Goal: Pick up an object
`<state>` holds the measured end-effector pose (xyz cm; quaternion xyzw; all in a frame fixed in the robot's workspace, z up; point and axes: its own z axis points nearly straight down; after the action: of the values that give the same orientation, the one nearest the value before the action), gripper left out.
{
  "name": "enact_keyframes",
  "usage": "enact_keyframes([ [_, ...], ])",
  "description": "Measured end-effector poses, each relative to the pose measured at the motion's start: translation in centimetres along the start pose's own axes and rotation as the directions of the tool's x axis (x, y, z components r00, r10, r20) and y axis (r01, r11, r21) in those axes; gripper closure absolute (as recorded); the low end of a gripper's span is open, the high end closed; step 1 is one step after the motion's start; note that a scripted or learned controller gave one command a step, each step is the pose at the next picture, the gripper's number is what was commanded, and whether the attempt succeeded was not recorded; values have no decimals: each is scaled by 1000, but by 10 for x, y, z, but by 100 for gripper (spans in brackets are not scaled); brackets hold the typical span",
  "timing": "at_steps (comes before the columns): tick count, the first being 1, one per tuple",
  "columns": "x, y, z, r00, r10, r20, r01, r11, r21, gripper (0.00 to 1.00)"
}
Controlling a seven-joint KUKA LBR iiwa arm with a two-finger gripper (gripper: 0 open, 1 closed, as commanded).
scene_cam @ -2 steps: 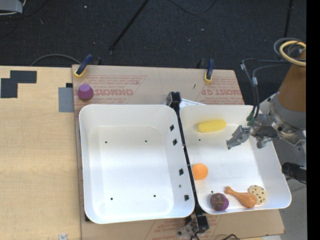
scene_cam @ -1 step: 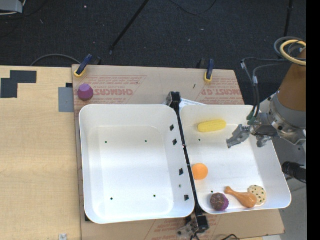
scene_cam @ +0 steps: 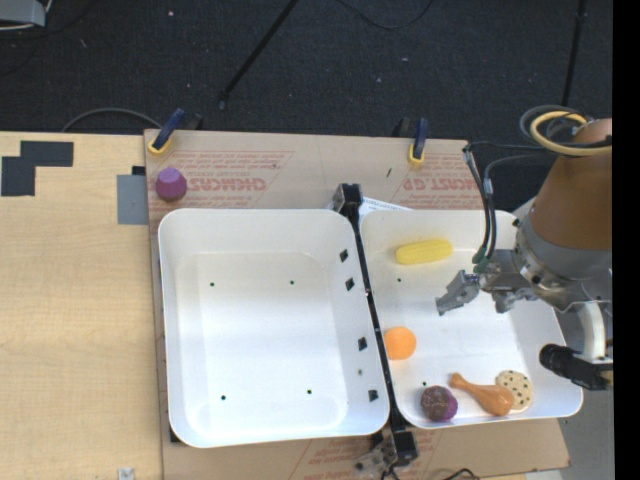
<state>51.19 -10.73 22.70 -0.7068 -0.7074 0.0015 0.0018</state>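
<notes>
Even, bright overhead light — white bins [scene_cam: 260, 228] slightly glary; soft faint shadows; dark background; mild softness overall.

**Colours around the black divider**

Both bins [scene_cam: 260, 230] are white, split by a black divider [scene_cam: 366, 313]. Right of the divider lie a yellow corn cob [scene_cam: 423, 253], an orange ball [scene_cam: 400, 343], a dark purple fruit [scene_cam: 438, 403], a tan-orange drumstick [scene_cam: 482, 392] and a cream cookie [scene_cam: 514, 386] with dark speckles. Far left of it sits a purple cap [scene_cam: 171, 184].

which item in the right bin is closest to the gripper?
The yellow corn, just up-left of the gripper; the orange ball lies farther off.
</notes>
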Motion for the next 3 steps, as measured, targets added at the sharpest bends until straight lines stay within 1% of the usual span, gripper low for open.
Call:
enact_keyframes([
  [2,-9,14,101,1000,1,0,-1,1000,1,0],
  [3,-10,15,89,1000,2,0,-2,1000,-3,100],
])
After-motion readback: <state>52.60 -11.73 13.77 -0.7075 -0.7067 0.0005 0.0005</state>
